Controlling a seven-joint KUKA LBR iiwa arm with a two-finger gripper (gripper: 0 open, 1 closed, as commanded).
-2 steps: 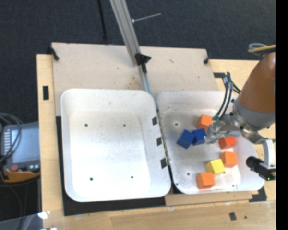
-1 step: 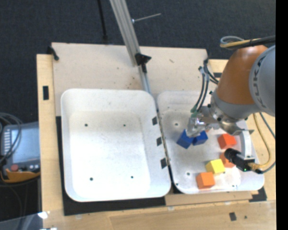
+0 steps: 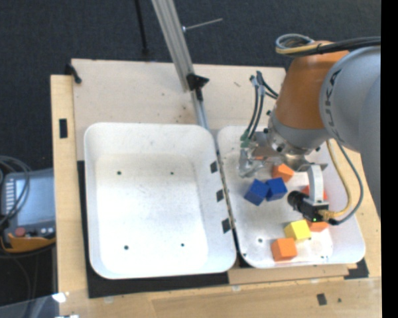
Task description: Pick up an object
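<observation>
My gripper (image 3: 251, 161) hangs low over the back left part of the right bin (image 3: 338, 247), below the orange wrist band. Two blue blocks (image 3: 255, 193) (image 3: 276, 187) lie side by side just in front of it. A small orange block (image 3: 283, 171) sits right beside the gripper, partly under the wrist. Nearer the front lie a yellow block (image 3: 297, 230) and another orange block (image 3: 284, 248). An orange-red piece (image 3: 316, 185) shows at the right, partly covered by a black cable fitting.
The left bin (image 3: 152, 201) is a shallow white tray with a dark divider between it and the right bin. A slanted metal pole (image 3: 176, 38) rises behind the bins. Cables loop around the wrist on the right.
</observation>
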